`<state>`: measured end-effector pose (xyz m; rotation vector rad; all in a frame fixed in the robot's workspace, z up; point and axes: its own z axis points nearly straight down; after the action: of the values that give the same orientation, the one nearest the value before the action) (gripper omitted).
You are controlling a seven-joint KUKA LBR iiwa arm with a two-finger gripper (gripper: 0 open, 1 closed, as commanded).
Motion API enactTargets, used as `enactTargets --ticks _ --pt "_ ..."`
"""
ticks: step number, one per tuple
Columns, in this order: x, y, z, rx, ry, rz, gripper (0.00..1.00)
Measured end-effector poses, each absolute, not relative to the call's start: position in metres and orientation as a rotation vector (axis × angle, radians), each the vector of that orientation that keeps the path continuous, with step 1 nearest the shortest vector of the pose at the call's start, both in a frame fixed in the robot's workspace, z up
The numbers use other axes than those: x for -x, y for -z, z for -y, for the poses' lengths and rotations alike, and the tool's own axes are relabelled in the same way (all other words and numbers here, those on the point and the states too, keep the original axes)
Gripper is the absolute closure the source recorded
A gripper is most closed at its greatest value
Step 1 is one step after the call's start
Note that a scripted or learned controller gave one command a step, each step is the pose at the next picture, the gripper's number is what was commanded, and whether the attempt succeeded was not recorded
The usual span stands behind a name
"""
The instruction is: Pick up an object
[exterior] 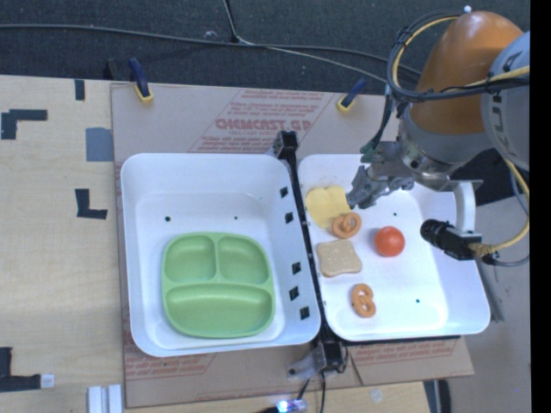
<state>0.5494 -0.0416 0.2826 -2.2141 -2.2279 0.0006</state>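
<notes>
Fingers (pixel 360 198) of mine hang low over the right bin (pixel 448 312) beside the yellow piece (pixel 325 202) — spread or pressed, I cannot tell. Open floor lies rightward; cardboard (pixel 258 123) reads "CHEMCAST GP".

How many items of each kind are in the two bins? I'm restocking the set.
Pretzels: 2
Tomato: 1
Bread slice: 1
Yellow piece: 1
Green plate: 1
Total: 6
</notes>
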Motion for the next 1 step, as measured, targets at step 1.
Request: enactTargets --ticks 1 --pt "-0.568 -0.2764 -0.0022 2.215 -0.001 2.227 1.0"
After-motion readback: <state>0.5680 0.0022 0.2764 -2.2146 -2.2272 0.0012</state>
